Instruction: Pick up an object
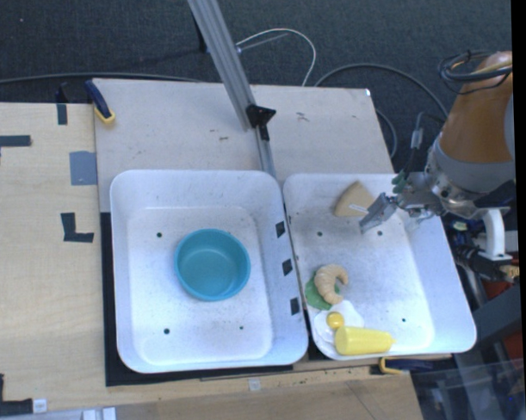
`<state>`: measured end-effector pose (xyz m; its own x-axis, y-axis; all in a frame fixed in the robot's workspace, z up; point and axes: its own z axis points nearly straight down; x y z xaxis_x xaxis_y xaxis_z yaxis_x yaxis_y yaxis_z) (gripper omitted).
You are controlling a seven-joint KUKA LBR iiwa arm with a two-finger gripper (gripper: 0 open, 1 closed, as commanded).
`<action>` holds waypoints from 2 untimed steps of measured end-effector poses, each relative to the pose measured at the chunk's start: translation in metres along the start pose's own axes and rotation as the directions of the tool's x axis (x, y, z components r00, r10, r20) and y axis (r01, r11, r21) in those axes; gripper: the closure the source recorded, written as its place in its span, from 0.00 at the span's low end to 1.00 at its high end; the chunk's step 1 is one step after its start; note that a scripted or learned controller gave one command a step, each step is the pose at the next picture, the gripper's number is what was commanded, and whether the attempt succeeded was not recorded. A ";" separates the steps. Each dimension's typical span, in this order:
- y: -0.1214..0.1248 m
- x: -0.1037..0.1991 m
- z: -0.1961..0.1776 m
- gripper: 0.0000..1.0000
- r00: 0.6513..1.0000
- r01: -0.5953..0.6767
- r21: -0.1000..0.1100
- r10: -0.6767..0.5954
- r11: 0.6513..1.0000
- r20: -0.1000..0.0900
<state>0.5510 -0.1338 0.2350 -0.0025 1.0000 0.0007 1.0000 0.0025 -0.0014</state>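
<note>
Camera view: right bin (pixel 420 268) holds a tan wedge (pixel 354 198) at its far edge. Just beside it, the gripper (pixel 377 215) hangs with fingers apart, clasping nothing; best to centre over the wedge before closing.

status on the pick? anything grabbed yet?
Done: the arm has reached into the right bin, and the tool sits low beside the tan wedge near the far wall. In hand: nothing visibly between its fingers; whether it touches the wedge is unclear. Left: grasp and lift. The croissant, yellow cylinder and the blue bowl in the left bin all lie untouched.
</note>
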 end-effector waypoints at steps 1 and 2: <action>0.000 0.000 0.000 0.00 1.000 0.000 0.000 0.000 1.000 0.000; -0.006 -0.004 0.062 0.00 1.000 -0.002 0.006 0.002 1.000 0.000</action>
<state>0.5448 -0.1374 0.1726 -0.0007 1.0000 0.0005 1.0000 0.0007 -0.0079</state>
